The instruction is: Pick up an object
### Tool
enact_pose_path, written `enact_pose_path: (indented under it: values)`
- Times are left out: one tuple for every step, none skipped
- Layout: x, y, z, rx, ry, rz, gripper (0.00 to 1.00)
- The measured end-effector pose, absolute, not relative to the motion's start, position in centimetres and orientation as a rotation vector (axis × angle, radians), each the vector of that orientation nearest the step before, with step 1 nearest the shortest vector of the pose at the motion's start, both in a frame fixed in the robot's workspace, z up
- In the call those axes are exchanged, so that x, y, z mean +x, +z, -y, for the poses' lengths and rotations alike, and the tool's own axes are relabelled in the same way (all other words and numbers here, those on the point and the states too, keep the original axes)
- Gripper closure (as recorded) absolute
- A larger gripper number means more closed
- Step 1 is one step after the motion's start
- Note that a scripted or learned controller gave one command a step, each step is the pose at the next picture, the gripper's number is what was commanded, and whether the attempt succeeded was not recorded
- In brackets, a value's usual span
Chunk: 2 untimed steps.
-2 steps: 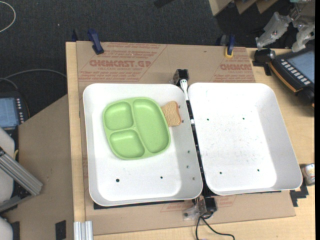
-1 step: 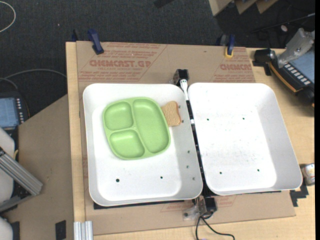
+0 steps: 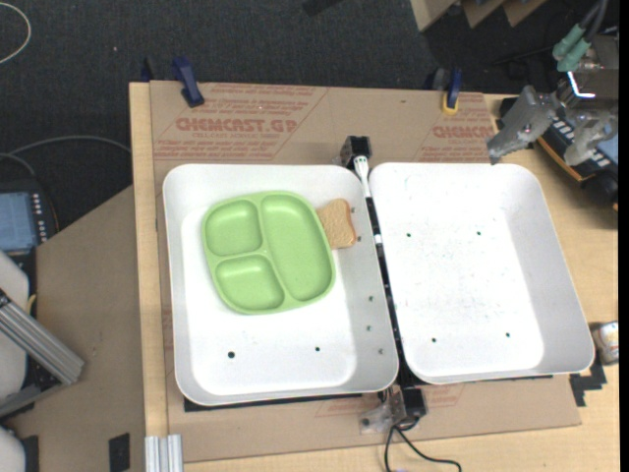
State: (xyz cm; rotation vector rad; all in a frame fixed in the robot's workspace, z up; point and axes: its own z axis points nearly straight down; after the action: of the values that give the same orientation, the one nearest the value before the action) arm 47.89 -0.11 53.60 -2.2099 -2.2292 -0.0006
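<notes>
Fingers: I see the fingers (image 3: 513,126) at the arm's tip, grey metal, over the back right corner of the right bin; from this slant I cannot tell whether they are spread or pressed together, and I see nothing between them.
Right bin: the right bin (image 3: 550,254) lies just below and in front of the fingers; I see dark specks on its white floor.
Yellow clamp: a yellow clamp (image 3: 451,93) sits near the fingers, to their side along the back edge of the cardboard sheet (image 3: 246,118).
Black clip: a black clip (image 3: 356,149) stands farther from the fingers, at the back of the seam where the two bins meet.
Left bin: the left bin (image 3: 285,362) is beyond the right bin from the fingers, touching it along the seam.
Tan piece: I read a tan piece (image 3: 338,223), flat and biscuit-like, well apart from the fingers, in the left bin near the seam, touching the plate's rim.
Green plate: the green plate (image 3: 267,252), three compartments, lies in the left bin, past the tan piece.
Blue clamp: a blue clamp (image 3: 187,81) is farthest off, at the sheet's other back corner.
Counter: the counter (image 3: 604,264) carries the sheet and both bins.
</notes>
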Motion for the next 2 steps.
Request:
enact_pose_path:
  values:
    - [47.9, 53.5, 7.4, -2.231, 0.001, 2.215, 0.00]
    - [49.3, 49.8, -6.5, -2.200, 0.005, 2.234, 0.00]
